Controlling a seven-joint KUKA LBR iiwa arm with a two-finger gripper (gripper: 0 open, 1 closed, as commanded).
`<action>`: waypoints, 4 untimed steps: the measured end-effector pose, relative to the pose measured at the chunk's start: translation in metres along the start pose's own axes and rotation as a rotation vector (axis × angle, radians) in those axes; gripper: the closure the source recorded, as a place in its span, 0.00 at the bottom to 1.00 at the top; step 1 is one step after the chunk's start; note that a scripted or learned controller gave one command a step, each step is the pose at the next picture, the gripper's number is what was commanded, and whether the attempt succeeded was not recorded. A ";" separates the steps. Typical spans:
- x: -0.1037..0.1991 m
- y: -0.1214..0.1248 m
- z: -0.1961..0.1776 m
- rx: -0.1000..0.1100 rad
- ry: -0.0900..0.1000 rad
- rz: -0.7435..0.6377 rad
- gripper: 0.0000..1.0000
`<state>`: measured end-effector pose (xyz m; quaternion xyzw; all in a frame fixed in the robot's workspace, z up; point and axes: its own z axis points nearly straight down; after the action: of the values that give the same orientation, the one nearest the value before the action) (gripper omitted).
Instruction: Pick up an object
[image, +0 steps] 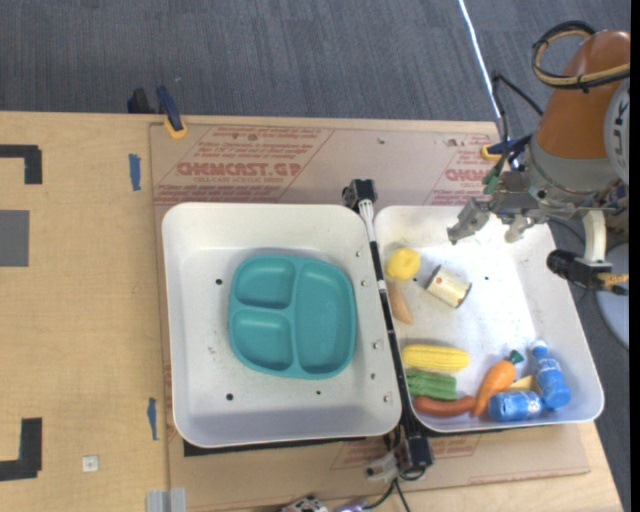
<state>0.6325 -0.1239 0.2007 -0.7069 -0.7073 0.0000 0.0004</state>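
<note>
My gripper (490, 229) hangs over the far edge of the right bin (572, 330), open, with nothing between its fingers. Below and to its left lie a yellow lemon-like fruit (403, 263) and a small white and brown cylinder (448, 287). A tan stick-shaped piece (400, 304) lies beside the bin's left wall. At the near end sit a corn cob (434, 357), a green vegetable (432, 384), a red sausage (442, 405), a carrot (495, 382) and two blue bottles (532, 388).
The left bin (190, 300) holds a teal divided plate (294, 313). A black clamp (359, 192) sits at the far end of the wall between the bins. Cables and the arm's orange band (585, 70) stand at the far right.
</note>
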 end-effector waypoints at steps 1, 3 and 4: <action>-0.033 -0.047 0.115 -0.003 -0.001 -0.250 0.00; -0.084 0.035 0.113 0.022 0.038 -0.158 0.00; -0.058 0.031 0.116 0.015 0.003 -0.481 0.00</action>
<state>0.6638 -0.1821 0.0849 -0.5181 -0.8553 0.0039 0.0065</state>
